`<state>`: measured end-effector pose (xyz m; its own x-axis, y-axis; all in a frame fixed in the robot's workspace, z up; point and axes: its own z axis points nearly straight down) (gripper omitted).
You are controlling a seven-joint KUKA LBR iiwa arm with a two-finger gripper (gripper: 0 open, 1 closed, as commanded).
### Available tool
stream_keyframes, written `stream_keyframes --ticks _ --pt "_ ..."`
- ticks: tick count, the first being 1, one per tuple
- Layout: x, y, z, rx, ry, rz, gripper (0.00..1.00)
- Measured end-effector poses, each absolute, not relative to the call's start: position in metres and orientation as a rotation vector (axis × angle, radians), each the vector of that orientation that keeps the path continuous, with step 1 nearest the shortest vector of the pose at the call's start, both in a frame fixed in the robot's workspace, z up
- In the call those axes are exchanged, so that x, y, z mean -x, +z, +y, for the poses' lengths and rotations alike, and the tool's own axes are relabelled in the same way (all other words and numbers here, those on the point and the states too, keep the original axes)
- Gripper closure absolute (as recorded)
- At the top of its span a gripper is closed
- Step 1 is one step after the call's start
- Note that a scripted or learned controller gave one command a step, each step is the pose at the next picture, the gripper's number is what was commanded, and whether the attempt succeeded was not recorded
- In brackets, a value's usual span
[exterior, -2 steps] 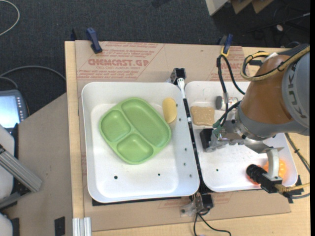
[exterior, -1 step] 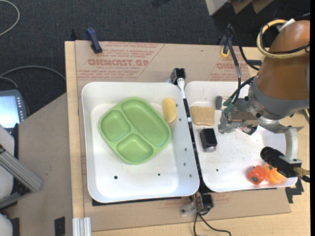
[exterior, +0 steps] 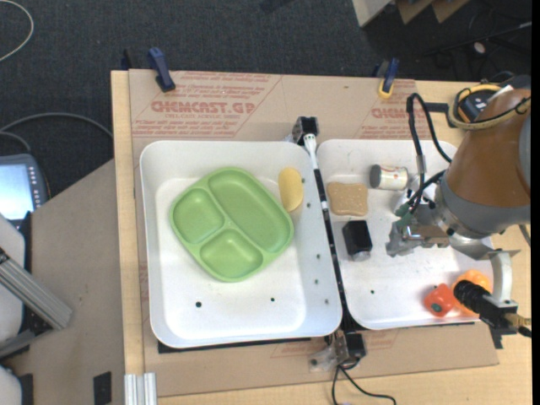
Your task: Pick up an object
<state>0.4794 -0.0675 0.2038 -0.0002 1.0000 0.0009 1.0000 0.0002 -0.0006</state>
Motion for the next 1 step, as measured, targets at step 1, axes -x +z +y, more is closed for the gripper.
stream_keyframes --ticks 1 --pt "-0.4795 0.2222 -0.02 2.222 -0.002 -2.224 1.0"
